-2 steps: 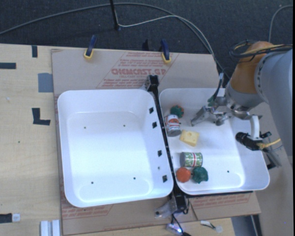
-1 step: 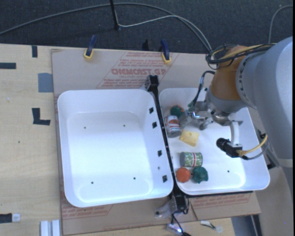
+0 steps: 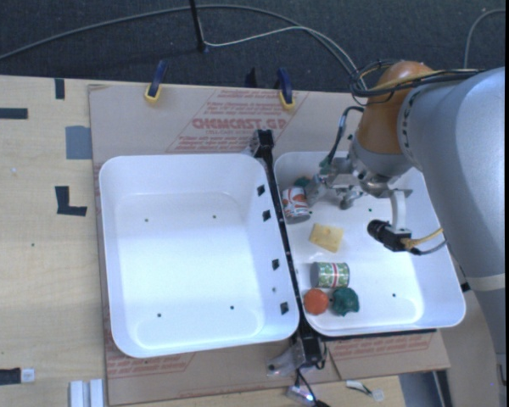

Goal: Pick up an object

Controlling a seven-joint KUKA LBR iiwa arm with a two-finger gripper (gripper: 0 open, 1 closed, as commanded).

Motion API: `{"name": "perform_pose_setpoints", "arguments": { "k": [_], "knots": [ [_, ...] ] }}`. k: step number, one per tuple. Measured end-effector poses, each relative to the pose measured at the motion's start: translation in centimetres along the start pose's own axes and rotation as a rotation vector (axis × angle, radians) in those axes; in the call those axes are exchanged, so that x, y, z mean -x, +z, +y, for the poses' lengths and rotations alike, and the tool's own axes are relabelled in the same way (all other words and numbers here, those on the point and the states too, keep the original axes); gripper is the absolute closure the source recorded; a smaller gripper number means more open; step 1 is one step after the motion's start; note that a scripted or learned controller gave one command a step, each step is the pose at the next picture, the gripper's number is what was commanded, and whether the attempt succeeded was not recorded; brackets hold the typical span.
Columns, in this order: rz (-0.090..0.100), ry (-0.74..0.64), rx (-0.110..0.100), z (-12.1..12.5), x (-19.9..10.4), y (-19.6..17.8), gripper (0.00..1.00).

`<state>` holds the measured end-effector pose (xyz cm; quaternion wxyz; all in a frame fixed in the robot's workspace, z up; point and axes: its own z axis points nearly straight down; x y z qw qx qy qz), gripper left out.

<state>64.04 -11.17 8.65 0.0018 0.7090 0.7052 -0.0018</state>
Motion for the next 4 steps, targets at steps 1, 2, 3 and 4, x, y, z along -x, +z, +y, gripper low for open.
{"name": "perform_pose_setpoints", "arguments": {
  "k": [1,2,3,4],
  "knots": [
    [0.003,-0.003,0.005,-1.3,3.7,-6.7,0.0],
    [0.005,-0.009,-0.001,2.0,-1.2,0.4,0.0],
    [0.004,-0.006,0.0,2.0,-1.0,-0.8,1.0],
    [0.004,-0.007,-0.001,2.0,-1.0,-0.8,0.0]
  ]
}}
